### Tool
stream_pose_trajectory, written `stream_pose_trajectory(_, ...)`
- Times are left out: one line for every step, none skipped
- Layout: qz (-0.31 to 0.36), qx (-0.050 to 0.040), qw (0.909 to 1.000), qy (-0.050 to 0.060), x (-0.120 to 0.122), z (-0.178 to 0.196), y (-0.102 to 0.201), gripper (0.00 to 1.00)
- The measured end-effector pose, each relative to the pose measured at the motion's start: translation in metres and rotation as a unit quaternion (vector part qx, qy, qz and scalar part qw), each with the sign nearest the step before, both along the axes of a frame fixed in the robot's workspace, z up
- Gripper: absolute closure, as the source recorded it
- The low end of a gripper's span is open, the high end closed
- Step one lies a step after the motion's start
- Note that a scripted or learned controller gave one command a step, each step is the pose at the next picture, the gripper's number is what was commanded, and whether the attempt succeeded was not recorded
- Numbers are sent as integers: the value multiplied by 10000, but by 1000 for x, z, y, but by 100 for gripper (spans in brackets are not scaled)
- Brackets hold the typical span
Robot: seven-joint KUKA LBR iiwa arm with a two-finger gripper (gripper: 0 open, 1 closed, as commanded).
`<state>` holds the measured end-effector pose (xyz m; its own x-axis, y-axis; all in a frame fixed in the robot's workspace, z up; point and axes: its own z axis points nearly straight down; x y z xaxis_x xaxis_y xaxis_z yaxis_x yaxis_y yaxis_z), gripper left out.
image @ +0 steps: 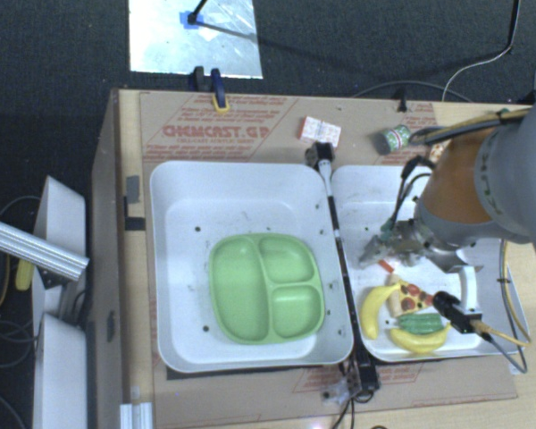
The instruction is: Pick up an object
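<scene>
Closest to me, a curved yellow banana (373, 309) lies in the right bin (366, 195), by its front wall. A green and yellow toy (420, 332) and a small red piece (412, 298) sit beside it. A green plate (266, 286) sits in the left bin (188, 204). My gripper (389, 247) hangs just behind the banana; I cannot tell if it is open.

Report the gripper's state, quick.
Gripper: open or shut cannot be told; it sits low in the right bin, near the banana.

Brown bench (214, 119) with left bin (188, 204), right bin (366, 195) (side by side)
</scene>
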<state>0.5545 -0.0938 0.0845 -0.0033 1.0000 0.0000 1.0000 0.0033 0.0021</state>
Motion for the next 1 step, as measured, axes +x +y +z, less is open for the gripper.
stream_pose_trajectory(-10,-3,10000,0,3,0,-15,0)
